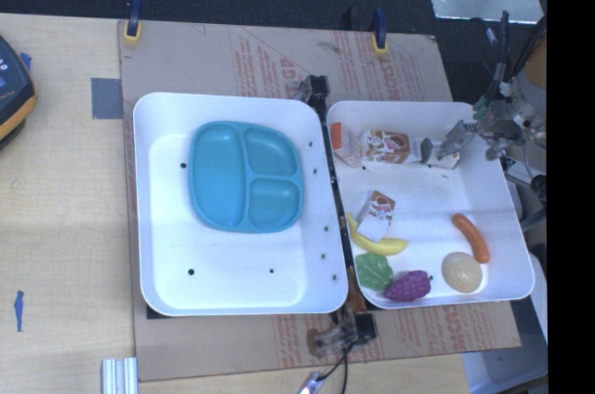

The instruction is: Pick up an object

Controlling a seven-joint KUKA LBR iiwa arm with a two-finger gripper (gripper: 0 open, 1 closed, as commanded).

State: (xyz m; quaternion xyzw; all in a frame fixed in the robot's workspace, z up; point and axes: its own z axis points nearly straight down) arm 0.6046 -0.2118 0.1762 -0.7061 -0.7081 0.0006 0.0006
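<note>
Gripper [444,151] low over the right bin [502,197], in its 1 o'clock part, fingers pointing toward 9 o'clock. Cannot tell if the fingers are apart or together; nothing visibly between them.

Just at the gripper's 9 o'clock: flat brown-and-white packet [385,146], then a small orange piece [337,137] against the bin's left wall.

Toward 7 o'clock from the gripper: small white carton [376,211], yellow banana [377,243] just below it.

Along the bin's 6 o'clock edge: green item [374,270], purple grapes [408,286], pale round item [461,271]. Orange sausage [471,237] at 4 o'clock.

Left bin [167,225]: blue divided plate [246,176], upper centre.
</note>
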